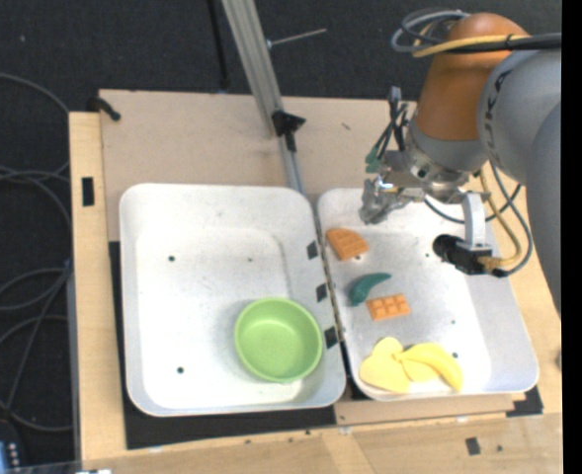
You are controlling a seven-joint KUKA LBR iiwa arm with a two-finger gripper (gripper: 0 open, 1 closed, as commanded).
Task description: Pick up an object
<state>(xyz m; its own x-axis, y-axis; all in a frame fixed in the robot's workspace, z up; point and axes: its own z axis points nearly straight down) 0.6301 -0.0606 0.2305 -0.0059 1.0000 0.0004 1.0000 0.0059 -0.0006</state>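
The grey two-finger gripper (374,208) hung over the far left corner of the right white bin (488,309); whether it was released or clenched could not be told. Just near of it lay an orange wedge-shaped piece (347,244), then a small teal curved piece (368,285), an orange ridged block (387,307) and a yellow banana-like bunch (411,365). The step looked like the approach; next, probably, a descent onto the wedge.

A green plastic bowl (279,338) sat in the left white bin (172,265).

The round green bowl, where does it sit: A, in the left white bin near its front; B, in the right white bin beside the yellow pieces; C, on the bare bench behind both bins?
A: the round green bowl rests inside the left white bin, near its front right corner.
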